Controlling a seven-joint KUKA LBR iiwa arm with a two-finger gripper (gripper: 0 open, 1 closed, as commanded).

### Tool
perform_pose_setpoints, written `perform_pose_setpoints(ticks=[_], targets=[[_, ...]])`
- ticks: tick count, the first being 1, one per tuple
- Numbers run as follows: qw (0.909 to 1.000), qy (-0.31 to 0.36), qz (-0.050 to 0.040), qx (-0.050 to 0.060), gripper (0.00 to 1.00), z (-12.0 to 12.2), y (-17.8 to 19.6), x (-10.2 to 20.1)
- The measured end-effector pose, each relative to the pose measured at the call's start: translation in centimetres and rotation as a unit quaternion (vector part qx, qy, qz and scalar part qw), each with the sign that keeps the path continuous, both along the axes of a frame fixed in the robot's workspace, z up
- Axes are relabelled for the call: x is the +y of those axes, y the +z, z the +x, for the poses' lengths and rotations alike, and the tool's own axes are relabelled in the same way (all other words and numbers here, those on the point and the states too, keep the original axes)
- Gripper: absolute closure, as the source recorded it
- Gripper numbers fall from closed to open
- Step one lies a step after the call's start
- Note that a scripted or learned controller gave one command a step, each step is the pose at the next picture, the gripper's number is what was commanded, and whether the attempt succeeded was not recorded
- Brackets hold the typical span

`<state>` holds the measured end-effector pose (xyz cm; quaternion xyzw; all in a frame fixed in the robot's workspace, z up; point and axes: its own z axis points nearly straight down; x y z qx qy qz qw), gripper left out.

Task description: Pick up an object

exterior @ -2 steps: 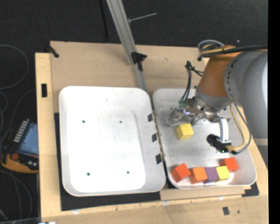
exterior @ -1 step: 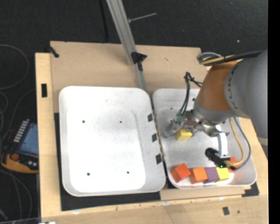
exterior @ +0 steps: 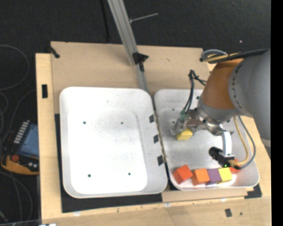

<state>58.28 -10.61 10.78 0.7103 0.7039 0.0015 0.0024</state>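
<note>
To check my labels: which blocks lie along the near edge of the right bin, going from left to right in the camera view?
red-orange block → orange block → purple block → yellow block

place: robotics lab | evidence: bench [exterior: 118,62], two white bins [exterior: 108,140], floor cables [exterior: 9,79]

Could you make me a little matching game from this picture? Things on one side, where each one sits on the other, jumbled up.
Things:
1. yellow piece
2. red-orange block
3. purple block
4. gripper

Places:
A. between the orange block and the yellow block
B. leftmost in the row along the right bin's near edge
C. just above the yellow piece
D. mid right bin, right under the gripper

Pairs: 1-D, 2-B, 3-A, 4-C
</note>
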Motion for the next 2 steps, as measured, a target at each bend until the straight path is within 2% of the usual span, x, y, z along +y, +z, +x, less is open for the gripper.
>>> perform_pose_setpoints(ticks=[1,2], targets=[[1.0,0.009,0.0016,-0.002,1.0,3.1,9.4,8.5],[0.9999,0.01,0.0027,0.002,1.0,-0.8,12.3,17.1]])
